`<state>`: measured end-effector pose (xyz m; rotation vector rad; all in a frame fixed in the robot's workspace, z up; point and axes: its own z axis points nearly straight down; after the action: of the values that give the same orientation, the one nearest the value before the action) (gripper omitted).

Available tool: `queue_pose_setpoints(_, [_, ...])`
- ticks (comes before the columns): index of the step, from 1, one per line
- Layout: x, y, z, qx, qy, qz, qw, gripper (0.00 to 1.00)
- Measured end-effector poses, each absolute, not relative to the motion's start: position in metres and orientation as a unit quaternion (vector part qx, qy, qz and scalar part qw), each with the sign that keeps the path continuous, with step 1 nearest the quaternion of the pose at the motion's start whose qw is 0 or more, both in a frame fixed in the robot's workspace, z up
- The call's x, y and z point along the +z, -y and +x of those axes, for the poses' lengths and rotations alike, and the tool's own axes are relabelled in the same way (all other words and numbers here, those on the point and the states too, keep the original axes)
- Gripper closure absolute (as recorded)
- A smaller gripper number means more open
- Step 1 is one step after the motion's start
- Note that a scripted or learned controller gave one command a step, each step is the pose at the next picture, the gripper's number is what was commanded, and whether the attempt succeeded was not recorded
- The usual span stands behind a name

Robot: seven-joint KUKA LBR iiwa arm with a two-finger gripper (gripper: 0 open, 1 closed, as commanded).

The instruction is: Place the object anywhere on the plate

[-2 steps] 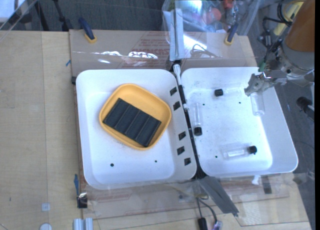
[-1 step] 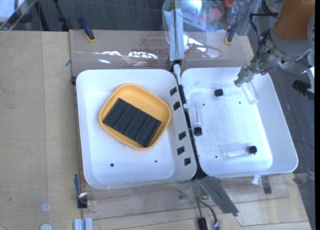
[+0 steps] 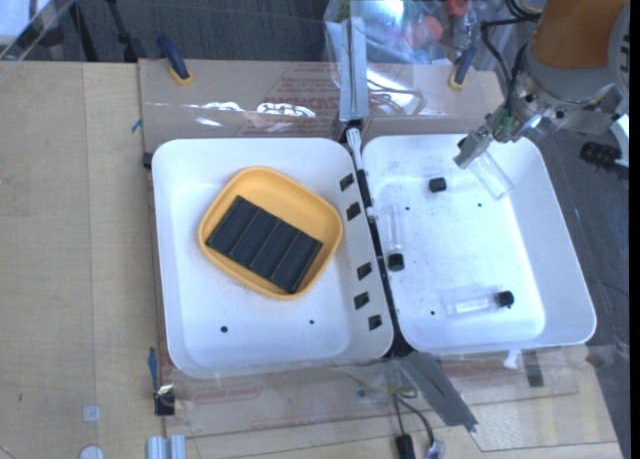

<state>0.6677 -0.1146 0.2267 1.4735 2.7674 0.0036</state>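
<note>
Camera view is read from the lower edge upward. Nearest, in the lower right of the frame, a clear vial with a black cap (image 3: 478, 301) is seen lying flat in the right bin (image 3: 560, 277). Another clear vial (image 3: 391, 239) lies along that bin's left wall, and a small black cap (image 3: 437, 185) sits higher up. At centre left, the yellow plate (image 3: 224, 209) rests in the left bin (image 3: 180, 247), with a dark ribbed block (image 3: 265, 242) covering much of it.

Risk is judged as follows: the vials are transparent, thin and round, so a grasp could easily be missed or a vial rolled aside; the block leaves little bare plate, so a released vial could roll off it.

Farthest, at the upper right, the gripper (image 3: 480, 147) hangs over the right bin's upper edge. A pale clear shape is seen just below it, but whether the gripper is open or closed, or gripping anything, cannot be told.
</note>
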Motion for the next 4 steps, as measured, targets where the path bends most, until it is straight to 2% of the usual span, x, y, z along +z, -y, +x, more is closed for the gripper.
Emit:
queue_pose_setpoints(1, [0.185,0.053,0.667,0.0005,-0.936,0.353,0.000,1.00])
queue_pose_setpoints(2, [0.185,0.014,0.654,0.0009,-0.971,0.238,0.000,1.00])
queue_pose_setpoints(3, [0.186,0.037,0.657,0.0009,-0.994,0.113,0.003,1.00])
queue_pose_setpoints(4, [0.194,0.020,0.656,0.0012,-1.000,-0.013,0.004,1.00])
